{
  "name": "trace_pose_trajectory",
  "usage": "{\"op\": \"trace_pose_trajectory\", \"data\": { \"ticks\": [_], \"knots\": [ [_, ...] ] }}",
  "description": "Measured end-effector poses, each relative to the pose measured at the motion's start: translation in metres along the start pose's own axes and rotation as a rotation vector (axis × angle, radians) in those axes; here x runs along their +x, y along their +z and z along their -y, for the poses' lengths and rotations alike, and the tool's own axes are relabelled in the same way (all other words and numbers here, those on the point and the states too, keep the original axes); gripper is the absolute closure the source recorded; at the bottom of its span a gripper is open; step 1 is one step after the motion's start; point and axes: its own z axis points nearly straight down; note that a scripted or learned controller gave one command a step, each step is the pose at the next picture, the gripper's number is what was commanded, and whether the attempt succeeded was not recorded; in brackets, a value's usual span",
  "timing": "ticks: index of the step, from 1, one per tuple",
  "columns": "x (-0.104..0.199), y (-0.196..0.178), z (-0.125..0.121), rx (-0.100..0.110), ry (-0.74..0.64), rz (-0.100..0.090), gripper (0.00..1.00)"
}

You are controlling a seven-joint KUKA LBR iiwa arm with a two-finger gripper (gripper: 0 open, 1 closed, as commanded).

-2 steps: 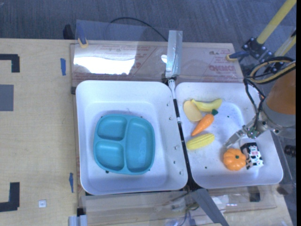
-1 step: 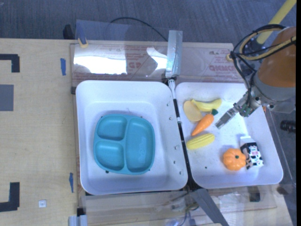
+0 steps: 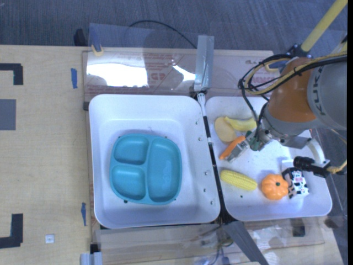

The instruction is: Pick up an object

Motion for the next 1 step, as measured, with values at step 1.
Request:
{"op": "trace_pose_trajectory", "data": {
  "ticks": [1],
  "knots": [
    [-0.0220,-0.0445,0.0228,0.001,-0.162,0.000,0.00]
  ]
}}
